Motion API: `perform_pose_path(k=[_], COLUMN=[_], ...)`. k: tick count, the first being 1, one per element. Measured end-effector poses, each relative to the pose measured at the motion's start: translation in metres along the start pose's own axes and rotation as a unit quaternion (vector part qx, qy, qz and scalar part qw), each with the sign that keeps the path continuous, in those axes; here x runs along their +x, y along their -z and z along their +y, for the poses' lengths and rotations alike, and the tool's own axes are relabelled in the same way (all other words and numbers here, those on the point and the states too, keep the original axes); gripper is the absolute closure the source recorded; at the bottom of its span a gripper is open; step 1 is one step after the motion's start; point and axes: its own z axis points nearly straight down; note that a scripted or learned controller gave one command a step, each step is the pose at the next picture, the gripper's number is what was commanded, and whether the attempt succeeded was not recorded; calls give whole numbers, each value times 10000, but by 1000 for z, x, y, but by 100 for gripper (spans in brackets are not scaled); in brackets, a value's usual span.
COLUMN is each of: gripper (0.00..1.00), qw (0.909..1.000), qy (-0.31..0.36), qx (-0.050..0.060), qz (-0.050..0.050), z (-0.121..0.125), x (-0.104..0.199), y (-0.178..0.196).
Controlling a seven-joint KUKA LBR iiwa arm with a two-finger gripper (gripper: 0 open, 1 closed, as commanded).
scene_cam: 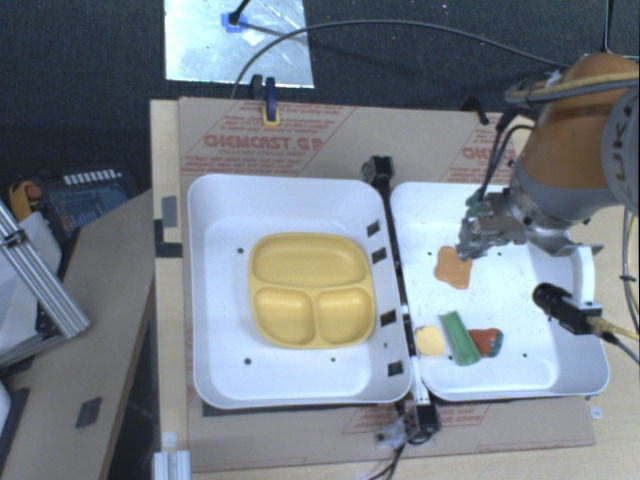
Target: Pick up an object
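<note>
The gripper (470, 245), its jaw state impossible to tell, hangs right of centre just above an orange piece (453, 268) in the right bin (575, 373), with a green block (461, 338), a red piece (488, 341) and a yellow piece (430, 341) lower in that bin and a yellow tray (308, 289) in the left bin (215, 268).

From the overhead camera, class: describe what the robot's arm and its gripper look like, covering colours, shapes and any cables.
The arm is bulky and rounded, with an orange band over a grey shell near the wrist. Its gripper is a small, dark grey metal assembly, more angular than the smooth arm. Thin dark cables run down the wrist's side toward it. No markings can be made out.
</note>
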Motion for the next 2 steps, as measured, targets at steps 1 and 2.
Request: perform_pose_path(k=[1,2], gripper=[100,100], qw=[10000,10000], qy=[1,7], qx=[5,5], qz=[3,5], z=[5,21], x=[59,114], y=[-9,-22])
